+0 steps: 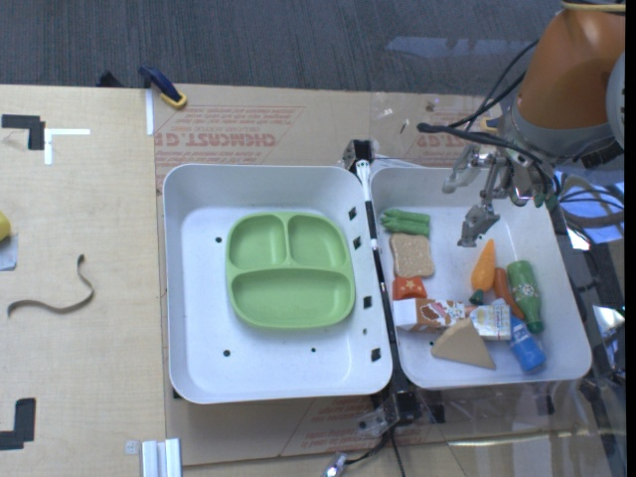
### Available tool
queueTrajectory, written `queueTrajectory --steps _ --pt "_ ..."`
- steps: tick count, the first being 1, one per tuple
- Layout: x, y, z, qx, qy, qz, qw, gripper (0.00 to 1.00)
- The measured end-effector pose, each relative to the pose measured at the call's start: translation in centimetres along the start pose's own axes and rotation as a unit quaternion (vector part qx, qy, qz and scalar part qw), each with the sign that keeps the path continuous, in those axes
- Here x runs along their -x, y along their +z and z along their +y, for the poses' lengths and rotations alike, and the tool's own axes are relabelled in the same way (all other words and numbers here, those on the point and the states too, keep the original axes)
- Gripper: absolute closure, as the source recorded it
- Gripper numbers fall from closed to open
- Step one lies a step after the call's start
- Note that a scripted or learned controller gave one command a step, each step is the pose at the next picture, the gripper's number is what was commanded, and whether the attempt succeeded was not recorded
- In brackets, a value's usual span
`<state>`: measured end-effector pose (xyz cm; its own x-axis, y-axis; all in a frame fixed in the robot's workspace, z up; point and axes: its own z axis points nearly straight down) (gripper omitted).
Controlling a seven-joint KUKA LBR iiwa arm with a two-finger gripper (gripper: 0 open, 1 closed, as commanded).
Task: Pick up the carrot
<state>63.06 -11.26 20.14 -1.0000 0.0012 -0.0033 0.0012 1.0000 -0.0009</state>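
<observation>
- The fingers (477, 229) hang over the right bin (568, 296), just above the carrot; whether they are spread or closed cannot be told, and nothing sits between them.
- The carrot (484, 266) lies in the right bin, just left of a green bottle (525, 293).
- A slice of bread (412, 256), a blue bottle (528, 351) and a small carton (459, 316) lie nearby.
- The left bin (189, 286) holds a green divided plate (291, 270).
- Both bins rest on the desk (70, 366).
</observation>
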Motion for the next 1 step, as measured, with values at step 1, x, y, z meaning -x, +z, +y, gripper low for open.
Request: queueTrajectory --steps 1 --pt "-1.25 7.76 -3.27 0.000 0.029 0.000 0.9996 0.00"
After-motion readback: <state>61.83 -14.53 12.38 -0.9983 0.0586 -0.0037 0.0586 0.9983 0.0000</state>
